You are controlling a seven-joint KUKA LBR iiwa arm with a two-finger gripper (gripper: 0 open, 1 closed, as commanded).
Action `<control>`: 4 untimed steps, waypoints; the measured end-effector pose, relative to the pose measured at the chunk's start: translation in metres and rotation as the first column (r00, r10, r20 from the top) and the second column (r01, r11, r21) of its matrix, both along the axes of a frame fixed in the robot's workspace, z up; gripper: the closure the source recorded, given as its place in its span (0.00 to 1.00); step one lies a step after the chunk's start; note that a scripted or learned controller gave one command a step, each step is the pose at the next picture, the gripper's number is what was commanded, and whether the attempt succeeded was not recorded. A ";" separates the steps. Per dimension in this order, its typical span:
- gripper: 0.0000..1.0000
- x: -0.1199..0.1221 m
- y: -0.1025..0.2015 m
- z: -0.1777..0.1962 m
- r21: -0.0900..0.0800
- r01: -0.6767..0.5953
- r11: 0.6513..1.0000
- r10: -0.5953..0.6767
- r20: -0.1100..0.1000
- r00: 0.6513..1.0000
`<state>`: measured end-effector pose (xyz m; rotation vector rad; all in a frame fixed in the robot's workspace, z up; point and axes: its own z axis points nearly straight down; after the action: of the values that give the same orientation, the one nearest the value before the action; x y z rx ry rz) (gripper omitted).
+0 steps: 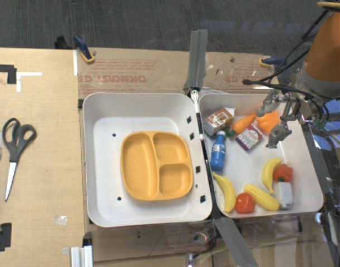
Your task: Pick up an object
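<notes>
My gripper (280, 121) hangs over the back right part of the right bin (311, 149). An orange object (268, 121) sits right beside it, touching or nearly so; whether it is gripped is unclear. Close by lie a carrot (245, 122), a maroon packet (249, 139) and a small brown-and-white box (220, 118). A blue bottle (218, 152) lies by the bin's left wall. Toward the front are two bananas (225, 191) (269, 172), a red tomato (245, 203), a corn cob (262, 197), a red-orange fruit (282, 173) and a grey can (284, 194).
The left bin (100, 149) holds a yellow divided plate (157, 165). Scissors (14, 144) lie on the bench at far left. A grey bar (197, 57) stands behind the seam between the bins. Cables hang beside the arm at upper right.
</notes>
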<state>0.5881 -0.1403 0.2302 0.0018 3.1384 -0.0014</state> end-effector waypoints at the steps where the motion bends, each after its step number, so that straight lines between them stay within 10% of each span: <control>1: 0.00 -0.040 0.011 -0.134 0.000 0.025 1.000 -0.025 0.000 1.000; 2: 0.00 0.062 0.011 -0.138 -0.004 0.412 0.911 -0.412 -0.009 0.911; 3: 0.00 0.038 -0.082 -0.135 0.002 0.455 0.891 -0.455 0.004 0.891; 4: 0.00 0.035 -0.073 -0.137 0.001 0.560 0.829 -0.560 0.000 0.829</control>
<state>0.6235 -0.2131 0.0930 0.9204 3.0002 -0.0010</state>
